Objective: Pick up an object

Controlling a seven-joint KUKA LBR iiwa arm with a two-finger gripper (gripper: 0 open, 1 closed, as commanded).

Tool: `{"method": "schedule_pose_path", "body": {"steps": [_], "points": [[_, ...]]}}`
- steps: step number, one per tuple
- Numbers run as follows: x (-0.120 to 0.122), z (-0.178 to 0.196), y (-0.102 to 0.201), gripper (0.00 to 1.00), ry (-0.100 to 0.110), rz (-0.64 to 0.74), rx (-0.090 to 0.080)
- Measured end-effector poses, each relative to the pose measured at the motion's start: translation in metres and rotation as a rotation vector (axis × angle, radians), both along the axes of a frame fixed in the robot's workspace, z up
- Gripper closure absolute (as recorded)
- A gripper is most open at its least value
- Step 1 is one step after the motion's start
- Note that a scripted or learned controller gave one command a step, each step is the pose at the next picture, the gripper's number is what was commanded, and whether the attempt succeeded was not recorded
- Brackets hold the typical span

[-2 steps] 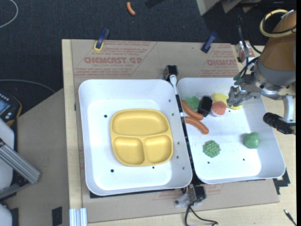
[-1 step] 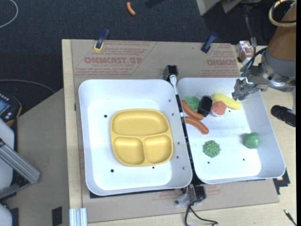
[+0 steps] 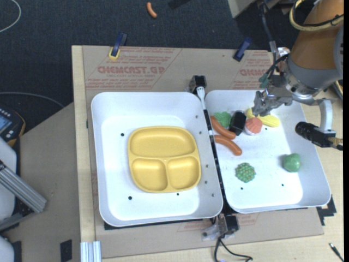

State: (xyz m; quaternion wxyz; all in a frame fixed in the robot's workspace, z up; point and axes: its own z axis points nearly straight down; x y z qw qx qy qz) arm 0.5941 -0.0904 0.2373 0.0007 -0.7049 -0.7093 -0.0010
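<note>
Camera view — claw [image 3: 263,109] directly over yellow toy [image 3: 269,120], touching.

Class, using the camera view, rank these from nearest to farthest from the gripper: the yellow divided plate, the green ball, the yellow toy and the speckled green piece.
From the gripper:
1. yellow toy, right beneath it.
2. green ball, right bin's near right side.
3. speckled green piece, right bin's front; close to the ball's rank.
4. yellow divided plate, left bin.

A flat brown cardboard sheet printed with red lettering [image 3: 136,67] covers the table, held at its far edge by a yellow clamp [image 3: 115,49] and a blue clamp [image 3: 241,50]. Beyond lies dark blue-grey carpeted floor [image 3: 65,15], where a small orange piece [image 3: 151,9] rests.
</note>
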Motion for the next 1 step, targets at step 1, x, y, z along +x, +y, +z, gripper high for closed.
{"method": "schedule_pose_path", "body": {"steps": [1], "points": [[-0.0073,-0.0219,0.0359,1.00,0.005,-0.002,0.000]]}}
